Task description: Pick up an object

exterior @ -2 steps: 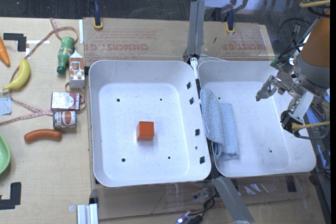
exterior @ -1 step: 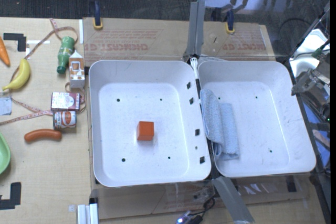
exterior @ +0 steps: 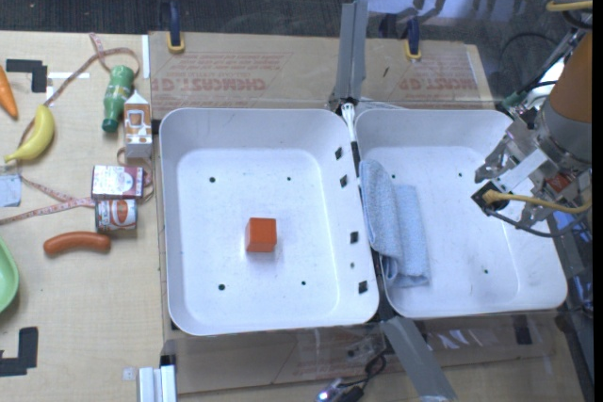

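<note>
One orange cube (exterior: 262, 234) is sitting in the left bin (exterior: 173, 231); a soft folded cloth (exterior: 396, 223) is lying near the gripper (exterior: 504, 181), grip unreadable.

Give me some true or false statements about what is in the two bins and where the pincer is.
1. The cube lies in the view's left bin. True.
2. The towel lies beside the cube in that bin. False: it lies in the right bin, along its left wall.
3. The pincer is over the right bin. True.
4. The pincer holds the cube. False: the cube sits alone in the other bin, apart from it.
5. The banana lies in the right bin. False: it lies on the bench, left of both bins.
</note>
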Motion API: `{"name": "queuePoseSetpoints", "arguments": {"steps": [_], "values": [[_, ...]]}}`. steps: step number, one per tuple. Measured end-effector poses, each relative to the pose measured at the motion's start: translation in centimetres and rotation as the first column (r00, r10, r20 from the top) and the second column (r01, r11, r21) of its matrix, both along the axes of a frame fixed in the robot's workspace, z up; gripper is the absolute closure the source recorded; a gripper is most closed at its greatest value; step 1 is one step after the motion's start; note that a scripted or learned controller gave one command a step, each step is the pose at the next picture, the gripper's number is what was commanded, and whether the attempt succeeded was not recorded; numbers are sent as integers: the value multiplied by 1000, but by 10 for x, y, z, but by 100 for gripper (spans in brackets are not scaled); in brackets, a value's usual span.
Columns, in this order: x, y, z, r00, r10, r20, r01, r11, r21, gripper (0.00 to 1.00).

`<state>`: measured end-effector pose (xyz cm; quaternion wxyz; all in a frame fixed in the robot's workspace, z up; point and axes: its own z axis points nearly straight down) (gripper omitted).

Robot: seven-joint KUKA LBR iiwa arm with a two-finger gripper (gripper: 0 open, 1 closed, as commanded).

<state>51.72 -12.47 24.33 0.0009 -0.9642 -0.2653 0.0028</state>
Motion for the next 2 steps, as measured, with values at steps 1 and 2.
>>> {"name": "queuePoseSetpoints", "arguments": {"steps": [1,2], "values": [[12,-66,16,957,-290,1,290,957,-2,0],[27,-98,12,945,-328,1,328,945,-2,0]]}}
